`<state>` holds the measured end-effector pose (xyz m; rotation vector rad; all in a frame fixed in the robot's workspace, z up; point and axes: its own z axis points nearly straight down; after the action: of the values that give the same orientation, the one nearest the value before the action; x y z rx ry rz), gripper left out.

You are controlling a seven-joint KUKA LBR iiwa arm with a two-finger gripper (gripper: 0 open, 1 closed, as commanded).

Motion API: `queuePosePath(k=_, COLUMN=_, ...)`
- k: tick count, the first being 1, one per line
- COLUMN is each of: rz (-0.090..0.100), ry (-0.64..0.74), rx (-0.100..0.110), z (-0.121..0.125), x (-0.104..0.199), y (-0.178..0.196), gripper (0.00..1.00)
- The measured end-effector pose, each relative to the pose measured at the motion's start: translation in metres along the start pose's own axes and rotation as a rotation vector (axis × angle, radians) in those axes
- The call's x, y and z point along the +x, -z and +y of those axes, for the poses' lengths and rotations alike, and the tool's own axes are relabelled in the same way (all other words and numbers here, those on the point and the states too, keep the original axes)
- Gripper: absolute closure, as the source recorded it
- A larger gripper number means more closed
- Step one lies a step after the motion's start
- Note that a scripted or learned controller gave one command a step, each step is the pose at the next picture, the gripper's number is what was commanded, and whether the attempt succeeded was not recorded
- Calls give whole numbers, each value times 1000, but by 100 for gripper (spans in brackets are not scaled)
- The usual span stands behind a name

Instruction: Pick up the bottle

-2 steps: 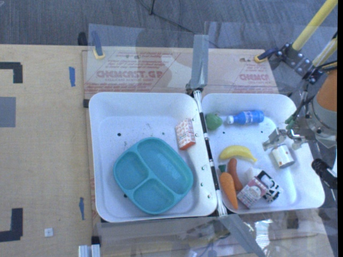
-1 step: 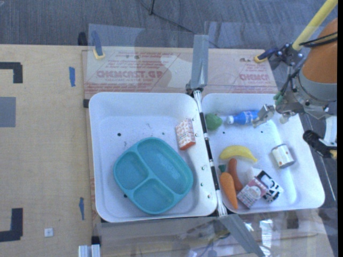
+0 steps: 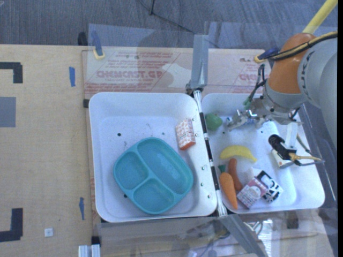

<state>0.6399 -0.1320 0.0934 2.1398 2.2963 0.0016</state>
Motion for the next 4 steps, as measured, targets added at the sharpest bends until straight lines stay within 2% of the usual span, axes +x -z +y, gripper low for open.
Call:
queuePosePath(k=1, rz=-1, ry=1, rx=-2, z=1, x=0, y=11, gripper=100)
queuePosePath(k=2, rz=0, ry=-175, rx=0, z=1, x=64, y=176, gripper=100)
queuePosePath(k=3, rz=1, ry=-117, rx=3, z=-86, x=13, y=217, gripper=100)
queuePosePath(k=4, rz=1, ry=-298, rx=3, z=-156, x=4, y=124, gripper=100)
